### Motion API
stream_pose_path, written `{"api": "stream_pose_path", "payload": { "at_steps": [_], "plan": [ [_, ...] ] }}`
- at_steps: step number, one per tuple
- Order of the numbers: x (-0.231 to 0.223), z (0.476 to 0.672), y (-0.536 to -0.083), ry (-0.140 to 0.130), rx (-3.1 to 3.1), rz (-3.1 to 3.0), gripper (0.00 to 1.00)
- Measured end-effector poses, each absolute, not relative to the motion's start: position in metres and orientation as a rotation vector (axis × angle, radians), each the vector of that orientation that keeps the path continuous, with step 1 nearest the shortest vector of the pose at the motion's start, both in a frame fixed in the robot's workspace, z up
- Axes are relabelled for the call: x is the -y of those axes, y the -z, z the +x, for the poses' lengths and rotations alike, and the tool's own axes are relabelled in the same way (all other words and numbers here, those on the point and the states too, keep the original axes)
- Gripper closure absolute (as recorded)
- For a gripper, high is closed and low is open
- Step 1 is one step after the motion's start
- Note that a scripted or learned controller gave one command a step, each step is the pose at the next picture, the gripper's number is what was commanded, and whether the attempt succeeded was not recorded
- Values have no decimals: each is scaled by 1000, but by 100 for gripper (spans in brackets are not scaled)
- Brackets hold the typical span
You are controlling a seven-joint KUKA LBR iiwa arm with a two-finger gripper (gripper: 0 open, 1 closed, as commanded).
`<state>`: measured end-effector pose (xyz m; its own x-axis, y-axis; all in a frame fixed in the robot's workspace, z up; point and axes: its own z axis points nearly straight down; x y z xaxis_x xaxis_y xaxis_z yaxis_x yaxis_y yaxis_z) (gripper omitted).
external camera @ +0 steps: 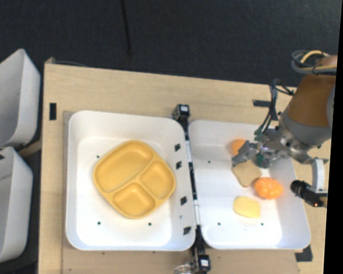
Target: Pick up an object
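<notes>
Jaws low in the right bin, upper right of frame; can't tell if they're parted or closed from this angle. They sit over the tan piece, touching or just above it. Orange ball crowds its right side, small orange item sits upper left, yellow piece lies below, apart. Centre on tan and descend straight so you don't nudge the ball. Yellow tray sits in the left bin.

A light wooden bench is seen from above. Two shallow white bins are set directly on it, touching side by side: the left bin and the right bin.
</notes>
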<state>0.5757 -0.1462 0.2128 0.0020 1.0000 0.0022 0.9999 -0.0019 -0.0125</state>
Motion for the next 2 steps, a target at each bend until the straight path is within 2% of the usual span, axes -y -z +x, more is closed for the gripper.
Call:
{"api": "stream_pose_path", "payload": {
  "at_steps": [1, 2],
  "plan": [
    [146, 578, -220, 0, 2223, -2220, 0],
    [150, 569, -162, -7, 2218, -2222, 0]
  ]
}}
